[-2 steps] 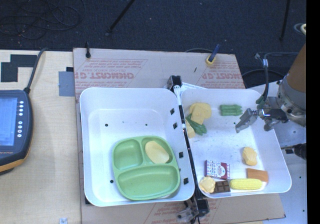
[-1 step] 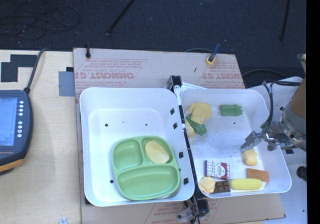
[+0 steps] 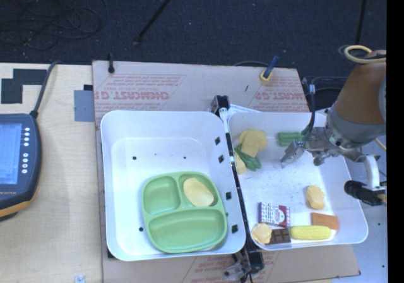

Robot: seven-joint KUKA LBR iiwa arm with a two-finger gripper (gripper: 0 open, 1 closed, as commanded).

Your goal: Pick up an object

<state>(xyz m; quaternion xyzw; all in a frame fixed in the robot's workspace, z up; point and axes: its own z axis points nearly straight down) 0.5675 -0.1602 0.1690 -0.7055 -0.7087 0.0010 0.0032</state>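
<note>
My gripper (image 3: 299, 159) hangs over the upper middle of the right bin (image 3: 353, 228), fingers spread and pointing down, with nothing between them. Just up and left of it lies a green item (image 3: 289, 138). Further left sit a yellow piece (image 3: 254, 142) and a green pepper-like piece (image 3: 250, 162). Along the bin's front lie a red and white box (image 3: 273, 213), a corn cob (image 3: 310, 233), an orange block (image 3: 324, 220), a small yellow lump (image 3: 261, 233) and a yellow-orange piece (image 3: 315, 197).
The left bin (image 3: 120, 149) holds a green divided plate (image 3: 165, 228) with a yellow item (image 3: 199, 192) in one compartment. Both bins rest on cardboard (image 3: 164, 89). A control pendant (image 3: 16, 158) lies at the far left.
</note>
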